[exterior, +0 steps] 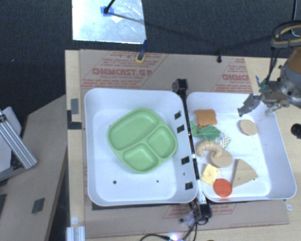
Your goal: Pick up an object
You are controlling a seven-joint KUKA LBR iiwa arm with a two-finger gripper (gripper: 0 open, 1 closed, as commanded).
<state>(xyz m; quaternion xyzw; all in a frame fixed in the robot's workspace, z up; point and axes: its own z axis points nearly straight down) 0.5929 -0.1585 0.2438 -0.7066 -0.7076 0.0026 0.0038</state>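
Camera view: beige disc (248,127) just below fingers (250,105)

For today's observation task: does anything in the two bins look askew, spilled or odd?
Nothing looks spilled or damaged. The green plate sits turned at an angle in the left bin; the toy foods crowd the right bin's left side.

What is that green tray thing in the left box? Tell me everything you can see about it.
The green plate is a pale green divided dish that looks like plastic, with rounded corners and three shallow compartments: one large one toward the back and two smaller ones toward the front. It lies flat and right side up, turned at an angle, near the middle of the left bin, resting on the bin's white floor. Nothing lies in it.
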